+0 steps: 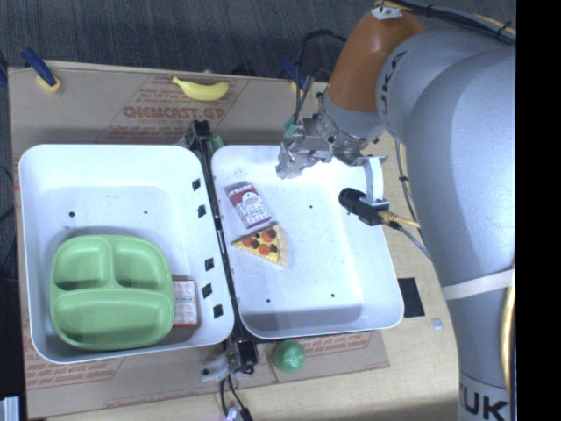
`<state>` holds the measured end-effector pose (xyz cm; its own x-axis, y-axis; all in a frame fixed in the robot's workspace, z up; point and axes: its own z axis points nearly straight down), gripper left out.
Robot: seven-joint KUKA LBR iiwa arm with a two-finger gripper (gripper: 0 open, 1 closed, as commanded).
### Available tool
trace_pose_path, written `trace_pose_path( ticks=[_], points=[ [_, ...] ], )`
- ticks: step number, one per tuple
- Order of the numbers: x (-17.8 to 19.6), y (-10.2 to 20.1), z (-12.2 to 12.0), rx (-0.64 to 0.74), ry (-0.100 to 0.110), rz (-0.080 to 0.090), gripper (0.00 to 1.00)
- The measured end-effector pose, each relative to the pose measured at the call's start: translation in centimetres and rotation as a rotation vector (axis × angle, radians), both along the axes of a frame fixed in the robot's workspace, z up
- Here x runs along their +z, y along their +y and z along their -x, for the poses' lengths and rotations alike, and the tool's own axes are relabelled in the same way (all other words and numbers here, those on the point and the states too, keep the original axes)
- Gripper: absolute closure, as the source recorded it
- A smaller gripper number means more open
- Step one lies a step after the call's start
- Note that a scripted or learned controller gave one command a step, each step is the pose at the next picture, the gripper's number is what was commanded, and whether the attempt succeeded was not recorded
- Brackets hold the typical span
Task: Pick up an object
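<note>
In the right bin [351, 270] lie a small red and white packet [249, 205] and a pizza slice toy [261, 245], both near the bin's left wall. My gripper [292, 160] hangs over the bin's back edge, up and to the right of the packet, with nothing visibly held. The left bin [114, 169] holds a green divided tray [111, 289] and a small brown carton [184, 301] tucked against the tray's right side.
A yellow banana [201, 87] lies on the cardboard behind the bins. A green ball [288, 355] sits on the bench in front of the right bin. Black clips [204, 139] run along the seam between the bins. The arm covers the right side.
</note>
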<state>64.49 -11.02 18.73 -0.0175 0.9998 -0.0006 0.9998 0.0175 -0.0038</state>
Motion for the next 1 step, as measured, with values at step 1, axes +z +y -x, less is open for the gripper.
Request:
trace_pose_path(
  ticks=[1],
  points=[
    [4.96, 7.07, 5.31, -0.010, -0.002, -0.002, 1.00]
  ],
)
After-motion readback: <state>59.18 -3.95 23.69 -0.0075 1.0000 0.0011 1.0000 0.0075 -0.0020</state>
